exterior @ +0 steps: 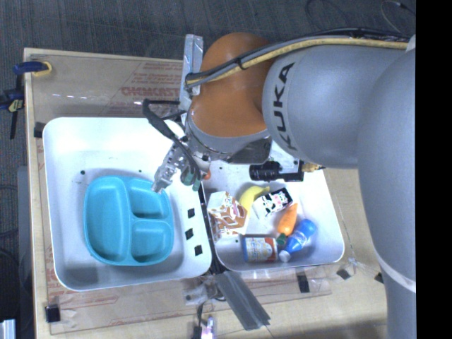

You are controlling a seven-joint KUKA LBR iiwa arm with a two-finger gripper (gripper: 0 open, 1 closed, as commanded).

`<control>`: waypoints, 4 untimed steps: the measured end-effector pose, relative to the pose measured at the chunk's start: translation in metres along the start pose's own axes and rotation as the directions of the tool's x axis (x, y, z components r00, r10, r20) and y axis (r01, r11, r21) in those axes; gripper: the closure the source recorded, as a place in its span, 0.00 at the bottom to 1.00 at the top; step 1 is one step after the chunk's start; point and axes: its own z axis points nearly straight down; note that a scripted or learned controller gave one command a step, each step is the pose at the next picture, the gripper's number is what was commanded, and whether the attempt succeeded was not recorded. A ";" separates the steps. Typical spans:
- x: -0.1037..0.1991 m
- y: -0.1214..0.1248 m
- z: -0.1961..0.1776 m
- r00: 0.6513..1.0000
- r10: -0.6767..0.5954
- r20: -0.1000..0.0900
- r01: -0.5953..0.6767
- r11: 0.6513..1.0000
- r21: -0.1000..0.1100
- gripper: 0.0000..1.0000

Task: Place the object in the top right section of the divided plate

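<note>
**A:** Object [187, 179] first: where is it?

**B:** You can't be sure from here. A small teal thing sits just right of the pincer [164, 179], close under the wrist. I judge that to be the object, but it is too small and too shadowed to name. It is dark teal and stubby, and I can make out nothing more of its shape.

**A:** Start at the left, then.

**B:** In the left bin [70, 147] you see the blue plate [109, 217], lying flat, with one large section on its left side and two smaller ones on its right. All three look bare, so nothing is placed yet.

**A:** And the pincer?

**B:** It hangs at the plate's upper right corner, just over the rim of the top right section [145, 203]. I cannot tell whether it is apart, together, or clamped on anything.

**A:** How far along does that put you?

**B:** Late, I'd say. The arm [233, 97] is near the target, but the drop into the section remains, if it carries the object at all.

**A:** Further right?

**B:** The right bin [326, 210] holds a packet [227, 217], a banana [252, 194], a can [260, 248] and a blue bottle [300, 237], all apart from the plate.
</note>
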 end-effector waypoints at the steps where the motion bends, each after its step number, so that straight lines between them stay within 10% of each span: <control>1: -0.005 -0.083 0.049 1.000 0.024 -0.002 -0.024 1.000 0.002 1.00; 2: 0.033 -0.067 0.049 0.919 0.395 -0.004 -0.395 0.919 0.004 1.00; 3: 0.033 -0.067 0.019 0.706 0.708 -0.001 -0.708 0.706 0.001 1.00; 4: -0.003 -0.137 0.049 0.751 0.661 -0.002 -0.661 0.751 0.004 1.00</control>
